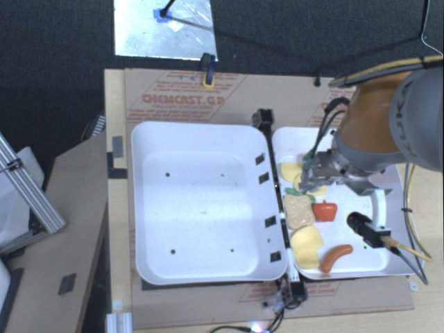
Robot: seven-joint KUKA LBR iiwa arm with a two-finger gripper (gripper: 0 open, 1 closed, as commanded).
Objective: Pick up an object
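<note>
Mine is the pincer (310, 177) that hangs over the right shallow white plastic bin (365, 261), toward that bin's 10 o'clock corner. I cannot tell how far open it is, and nothing shows in its hold.

Every loose thing lies in this right bin, crowded along its 9 o'clock wall. A pale yellow rounded piece (289, 170) sits just at my pincer's 9 o'clock, partly tucked under it. At my 7 o'clock lies a small green scrap (298, 193), touching the top edge of a tan flat slice like bread (300, 213). A red chunky piece (325, 211) sits just beside that slice, at my 5 o'clock. Further toward 6 o'clock a yellow lumpy rounded piece (306, 240) touches the slice's lower edge. An orange-brown sausage-shaped piece (336, 257) lies just beside the lumpy piece, near the bin's 6 o'clock rim.

The sausage's long axis runs from 8 o'clock to 2 o'clock, lying flat. The tan slice is a little longer from 12 to 6 o'clock.

My own grey wrist and orange band cover the bin's 2 o'clock part. A row of black clips (263, 178) lines the divide between the bins. The left shallow white plastic bin (201, 207) lies at 9 o'clock, and both rest on a brown, red-printed cardboard surface (180, 96).
</note>
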